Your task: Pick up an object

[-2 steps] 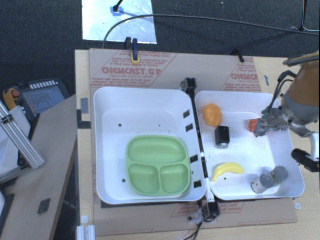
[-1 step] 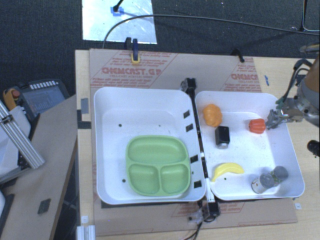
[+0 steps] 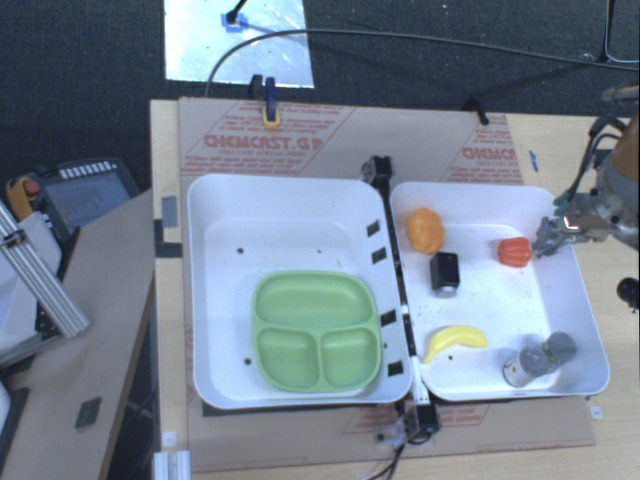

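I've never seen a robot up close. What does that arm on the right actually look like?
The arm is grey metal with an orange band above the wrist and thin dark cables looping along it. It ends in a small grey claw with a tiny bright light just above it.

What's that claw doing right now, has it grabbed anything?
Gripper: beside the red object at the right bin's edge; open or shut cannot be told.

Glossy white plastic bins [image 3: 300,193], matt green tray [image 3: 316,328]
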`<action>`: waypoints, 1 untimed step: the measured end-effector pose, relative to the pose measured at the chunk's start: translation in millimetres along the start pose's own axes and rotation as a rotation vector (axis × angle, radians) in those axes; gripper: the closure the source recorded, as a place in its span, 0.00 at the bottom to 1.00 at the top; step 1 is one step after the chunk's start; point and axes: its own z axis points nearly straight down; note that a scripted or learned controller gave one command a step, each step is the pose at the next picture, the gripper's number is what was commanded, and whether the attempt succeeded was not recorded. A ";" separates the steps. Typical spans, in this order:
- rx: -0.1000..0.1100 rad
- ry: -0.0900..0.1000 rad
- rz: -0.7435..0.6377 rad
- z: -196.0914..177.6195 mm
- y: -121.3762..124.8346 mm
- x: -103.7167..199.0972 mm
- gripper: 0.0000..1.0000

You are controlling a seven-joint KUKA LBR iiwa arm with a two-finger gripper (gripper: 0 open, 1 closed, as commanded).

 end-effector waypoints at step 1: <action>0.003 0.003 -0.005 9.1 -3.8 57.0 1.00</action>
